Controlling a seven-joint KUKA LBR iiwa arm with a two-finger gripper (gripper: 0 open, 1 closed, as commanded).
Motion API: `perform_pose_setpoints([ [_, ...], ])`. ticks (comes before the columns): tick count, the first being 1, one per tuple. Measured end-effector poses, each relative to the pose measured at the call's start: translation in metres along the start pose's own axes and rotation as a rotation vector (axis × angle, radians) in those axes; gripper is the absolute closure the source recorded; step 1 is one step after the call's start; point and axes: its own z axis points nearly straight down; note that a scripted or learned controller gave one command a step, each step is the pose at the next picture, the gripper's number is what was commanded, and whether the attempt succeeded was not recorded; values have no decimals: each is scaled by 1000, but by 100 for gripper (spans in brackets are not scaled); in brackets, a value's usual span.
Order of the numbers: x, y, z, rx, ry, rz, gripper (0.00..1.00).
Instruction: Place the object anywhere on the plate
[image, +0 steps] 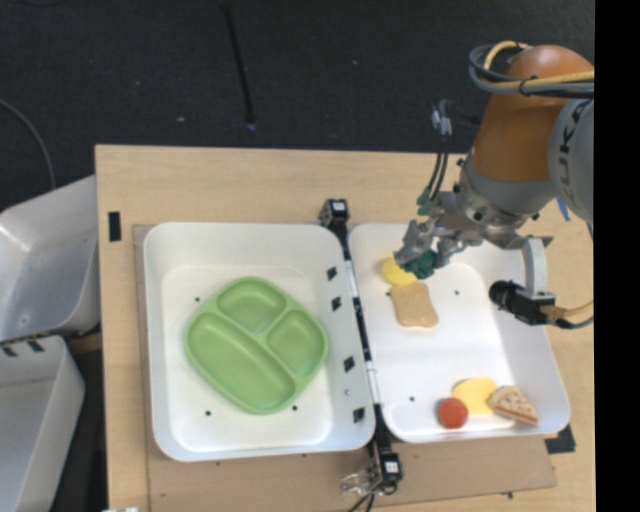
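Dark floor is showing all around a wooden table (120, 190) that is holding two white bins side by side. A green plate (256, 345) with three sections is lying in the left bin (160, 300). The grey and orange arm (520, 120) is reaching into the right bin (520, 350) from two o'clock. Its jaws (422, 262) are hanging over a yellow toy (394, 271) near the top left of that bin; I cannot tell whether they are open or closed. A tan bread slice (414, 306) is lying just below, at six o'clock from the jaws. A red tomato (453, 412), a yellow piece (474, 390) and a pizza slice (514, 404) are sitting at the bin's bottom edge.
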Motion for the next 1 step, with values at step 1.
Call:
perform_pose_setpoints([
  [1,43,-16,0,0,0,0,100],
])
